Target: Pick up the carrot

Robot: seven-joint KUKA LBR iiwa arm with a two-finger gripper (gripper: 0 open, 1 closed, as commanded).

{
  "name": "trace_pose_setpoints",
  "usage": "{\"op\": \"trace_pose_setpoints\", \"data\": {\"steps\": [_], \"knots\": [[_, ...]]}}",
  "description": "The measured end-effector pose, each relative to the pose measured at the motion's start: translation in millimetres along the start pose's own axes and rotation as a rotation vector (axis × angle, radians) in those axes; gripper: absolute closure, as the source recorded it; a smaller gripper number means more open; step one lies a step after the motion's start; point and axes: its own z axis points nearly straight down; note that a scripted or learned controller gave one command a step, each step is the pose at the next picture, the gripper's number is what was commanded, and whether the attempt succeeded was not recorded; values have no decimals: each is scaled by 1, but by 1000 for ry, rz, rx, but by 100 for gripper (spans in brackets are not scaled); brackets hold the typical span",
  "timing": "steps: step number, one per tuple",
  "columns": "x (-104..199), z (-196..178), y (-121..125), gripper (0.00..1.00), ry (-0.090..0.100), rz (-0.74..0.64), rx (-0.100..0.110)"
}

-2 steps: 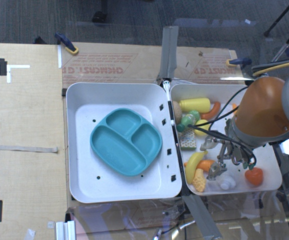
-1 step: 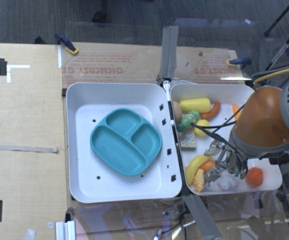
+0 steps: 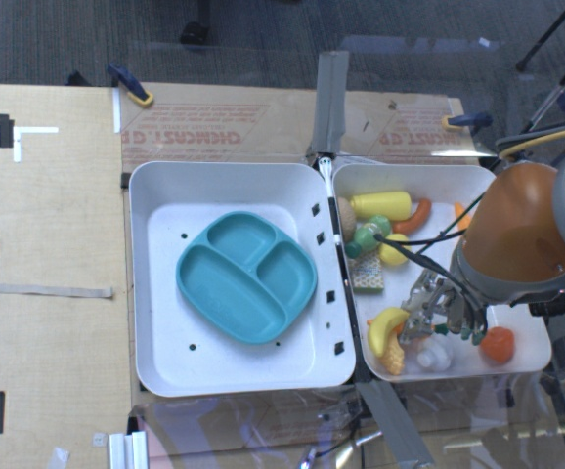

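- Over the right bin (image 3: 517, 176), my arm (image 3: 522, 233) comes in from the right edge, orange band uppermost, wrist bent down toward the bin's near half.
- My pincer (image 3: 429, 322) hangs low above the bin floor, just right of the banana (image 3: 384, 326) and above a pale, blurred item (image 3: 435, 358) I cannot identify.
- Pincer state: cannot tell; the tip is a tangle of metal and cable from this angle.
- Carrot (image 3: 412, 217): orange, lying at the far side of the right bin, touching the right end of the yellow cylinder (image 3: 381, 204). Well apart from my pincer, with the green piece (image 3: 369, 234) and lemon-yellow piece (image 3: 394, 250) between.
- Red tomato-like ball (image 3: 498, 345) sits right of the pincer, near the bin's near wall.
- Corn cob (image 3: 392, 360) lies against the near wall, below the banana.
- Open floor around the carrot: a bare strip to its right, partly hidden by my arm.
- Left bin (image 3: 155, 291) holds a teal divided plate (image 3: 246, 277).
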Motion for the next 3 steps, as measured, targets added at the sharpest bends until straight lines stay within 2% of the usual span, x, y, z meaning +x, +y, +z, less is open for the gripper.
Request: {"op": "trace_pose_setpoints", "data": {"steps": [1, 2, 3], "knots": [[0, 0, 0, 0, 0, 0, 0], [1, 11, -13, 0, 9, 560, 5], [-1, 1, -12, 100, 6, 557, 4]]}}
